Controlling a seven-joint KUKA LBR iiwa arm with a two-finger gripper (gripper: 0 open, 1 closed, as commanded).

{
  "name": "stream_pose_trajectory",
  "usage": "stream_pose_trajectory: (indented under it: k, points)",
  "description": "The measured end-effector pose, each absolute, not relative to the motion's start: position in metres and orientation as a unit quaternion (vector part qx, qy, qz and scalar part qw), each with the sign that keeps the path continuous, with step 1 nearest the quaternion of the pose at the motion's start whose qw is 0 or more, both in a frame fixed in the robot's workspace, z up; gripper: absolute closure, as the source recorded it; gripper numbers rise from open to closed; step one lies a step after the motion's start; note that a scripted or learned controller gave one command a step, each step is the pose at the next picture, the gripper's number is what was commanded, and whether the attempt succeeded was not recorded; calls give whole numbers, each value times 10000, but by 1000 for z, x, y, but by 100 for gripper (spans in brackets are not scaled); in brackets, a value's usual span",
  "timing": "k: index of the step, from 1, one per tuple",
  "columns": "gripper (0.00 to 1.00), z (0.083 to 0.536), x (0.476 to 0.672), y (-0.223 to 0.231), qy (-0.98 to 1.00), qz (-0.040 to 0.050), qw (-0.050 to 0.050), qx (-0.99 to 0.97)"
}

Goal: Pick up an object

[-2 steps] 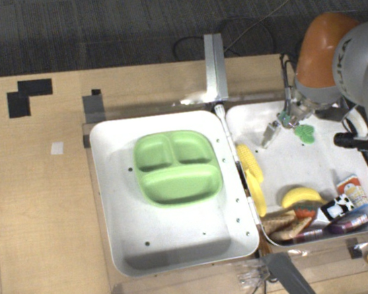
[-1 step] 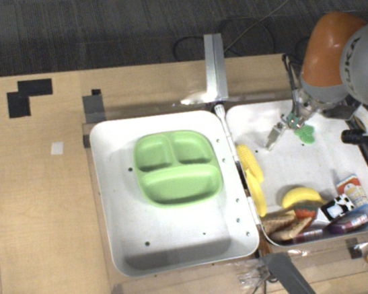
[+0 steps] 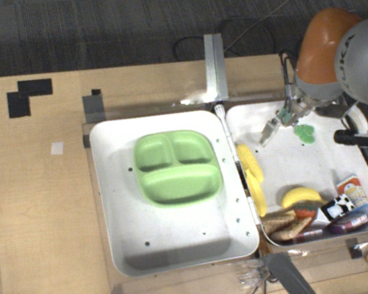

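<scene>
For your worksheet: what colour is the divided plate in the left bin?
Light green plate, camera view.

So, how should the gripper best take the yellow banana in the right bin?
Probably from above, across the middle of the banana. It lies flat with its curved back up, and bin floor shows on its far side. The brown pieces crowd its near side, so the fingers should straddle the narrow width, not the ends.

I see a pale wooden surface (image 3: pixel 38 218) with black marks (image 3: pixel 27 95) near its far left. Dark carpet (image 3: pixel 85 21) lies beyond, crossed by a thin cable (image 3: pixel 268 19). A metal post (image 3: pixel 215 67) stands behind the bins.
</scene>
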State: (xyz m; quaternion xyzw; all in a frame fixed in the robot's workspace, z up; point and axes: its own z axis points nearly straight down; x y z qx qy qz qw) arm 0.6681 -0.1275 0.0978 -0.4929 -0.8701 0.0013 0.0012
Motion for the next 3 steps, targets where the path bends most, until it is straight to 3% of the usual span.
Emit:
stream_pose_trajectory:
  k: [1, 2, 3]
  points:
    - [0, 98, 668, -127, -8701, 13, 12, -4928]
    - [0, 89, 649, -113, -8621, -24, -64, -5067]
    - [0, 90, 669, -154, -8695, -37, 103, -4938]
